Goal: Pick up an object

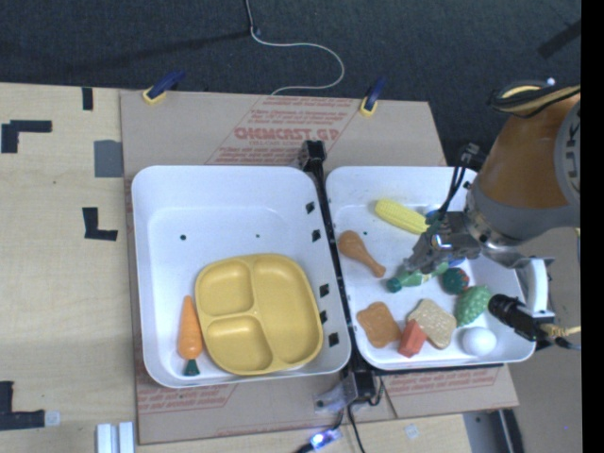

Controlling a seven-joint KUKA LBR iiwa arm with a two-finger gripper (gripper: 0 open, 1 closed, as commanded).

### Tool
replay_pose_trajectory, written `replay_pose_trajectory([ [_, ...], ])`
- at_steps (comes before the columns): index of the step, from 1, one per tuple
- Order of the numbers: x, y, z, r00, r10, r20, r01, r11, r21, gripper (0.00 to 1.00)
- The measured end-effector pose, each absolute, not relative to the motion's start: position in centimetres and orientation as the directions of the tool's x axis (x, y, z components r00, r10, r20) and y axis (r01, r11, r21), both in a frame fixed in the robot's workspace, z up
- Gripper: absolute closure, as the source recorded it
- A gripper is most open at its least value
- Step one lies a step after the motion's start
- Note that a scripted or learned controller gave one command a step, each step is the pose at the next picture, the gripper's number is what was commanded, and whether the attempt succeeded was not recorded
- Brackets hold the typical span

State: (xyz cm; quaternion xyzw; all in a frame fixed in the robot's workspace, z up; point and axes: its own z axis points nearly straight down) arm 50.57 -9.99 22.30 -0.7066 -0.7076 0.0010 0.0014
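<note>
The right bin (359, 189) holds several toy foods: a yellow corn cob (399, 216), a brown drumstick (360, 252), a small green piece (410, 277), a dark teal ball (457, 279), a green leafy piece (472, 303), a slice of bread (435, 320), a red-orange wedge (411, 339), a brown cookie-like piece (379, 323) and a white egg (478, 341). My gripper (427, 258) hangs low over the middle of this bin, its tip just above the small green piece. Whether anything sits between the fingers is not visible.
The left bin (160, 196) holds a yellow divided plate (257, 310) and an orange carrot (189, 332) by its left wall. The black divider between the bins (324, 243) runs close to the drumstick. The arm's grey and orange body (528, 173) covers the right bin's far right side.
</note>
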Motion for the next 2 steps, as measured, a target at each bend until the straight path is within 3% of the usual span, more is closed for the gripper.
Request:
replay_pose_trajectory([
  [2, 53.3, 1.2, 23.1, -0.008, 1.000, 0.002, 1.000, 0.008, -0.004, 1.00],
])
